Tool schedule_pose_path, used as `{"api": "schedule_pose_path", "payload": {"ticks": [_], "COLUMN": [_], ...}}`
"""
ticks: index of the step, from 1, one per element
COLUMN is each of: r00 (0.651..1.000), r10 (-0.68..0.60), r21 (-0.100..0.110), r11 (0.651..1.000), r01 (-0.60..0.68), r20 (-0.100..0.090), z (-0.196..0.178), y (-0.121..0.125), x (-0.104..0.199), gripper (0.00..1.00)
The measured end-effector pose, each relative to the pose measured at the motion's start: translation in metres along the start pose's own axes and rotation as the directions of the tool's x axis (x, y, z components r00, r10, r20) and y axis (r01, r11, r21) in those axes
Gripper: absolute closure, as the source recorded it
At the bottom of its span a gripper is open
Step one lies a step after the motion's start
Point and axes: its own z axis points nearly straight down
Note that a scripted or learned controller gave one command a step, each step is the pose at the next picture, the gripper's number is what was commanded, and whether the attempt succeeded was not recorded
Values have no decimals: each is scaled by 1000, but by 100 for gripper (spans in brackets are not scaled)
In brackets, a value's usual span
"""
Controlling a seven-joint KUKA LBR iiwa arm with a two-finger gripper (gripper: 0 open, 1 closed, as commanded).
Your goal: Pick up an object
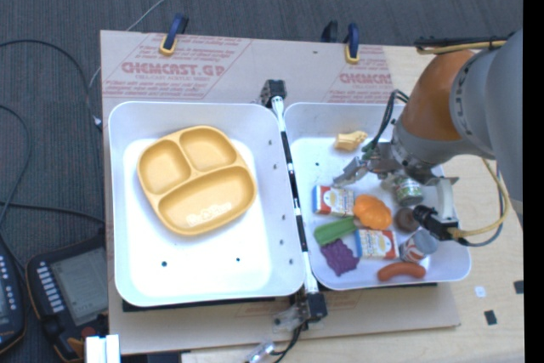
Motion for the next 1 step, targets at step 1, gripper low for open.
{"api": "schedule_pose_path", "payload": {"ticks": [1], "r00": [1000], "r10": [-2], "r21": [-3], "r11": [1000], "r01": [2], "r20": [-1], "z": [0], "y": [21], "x": [54], "gripper": [0]}}
